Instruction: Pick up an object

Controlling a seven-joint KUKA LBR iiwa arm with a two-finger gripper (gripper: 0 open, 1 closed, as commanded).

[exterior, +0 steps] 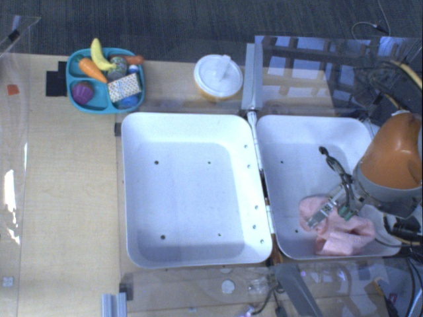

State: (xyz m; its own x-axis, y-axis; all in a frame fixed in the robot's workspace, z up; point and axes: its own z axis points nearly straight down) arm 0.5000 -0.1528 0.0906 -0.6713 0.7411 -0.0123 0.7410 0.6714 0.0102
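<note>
A crumpled pink cloth (338, 233) lies in the right bin (291, 144), near its front right corner. My gripper (322, 218) is down on the cloth's left part, reaching in from the right below the orange wrist band (395, 152). Its fingertips touch or press into the pink fabric, and the cloth rests on the bin floor.
The left bin (188, 187) sits beside the right one. Behind the bins stand a blue tray (102, 78) with toy food and a white lidded cup (218, 76). A clear-walled frame (324, 65) rises behind the right bin. Cables hang at the far right.
</note>
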